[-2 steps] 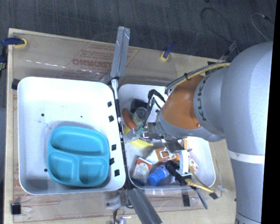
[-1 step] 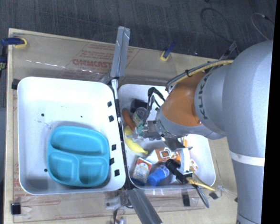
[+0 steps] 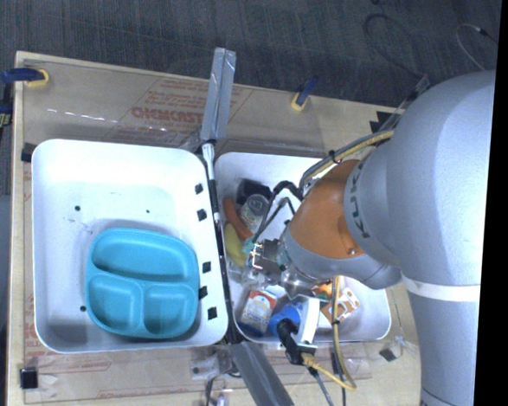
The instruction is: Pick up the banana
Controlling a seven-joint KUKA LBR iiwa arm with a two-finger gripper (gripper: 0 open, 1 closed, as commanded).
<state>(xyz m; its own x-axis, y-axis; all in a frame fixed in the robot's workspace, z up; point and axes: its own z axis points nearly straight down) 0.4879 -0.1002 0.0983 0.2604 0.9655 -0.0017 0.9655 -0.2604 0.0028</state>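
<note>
The banana (image 3: 234, 245) shows as a yellow sliver along the left wall of the right bin (image 3: 265, 166), partly hidden by other items and by the arm. My gripper (image 3: 262, 256) reaches down into that bin under the orange wrist band, just right of the banana and very close to it. The wrist hides whether it touches the fruit.
The left bin (image 3: 83, 164) holds a blue divided tray (image 3: 144, 282). Around the gripper in the right bin lie an orange item (image 3: 230, 213), a dark jar-like item (image 3: 254, 200), a white carton (image 3: 257, 310), a blue object (image 3: 286, 318) and an orange-and-white pack (image 3: 344, 305). A divider (image 3: 212, 238) separates the bins.
</note>
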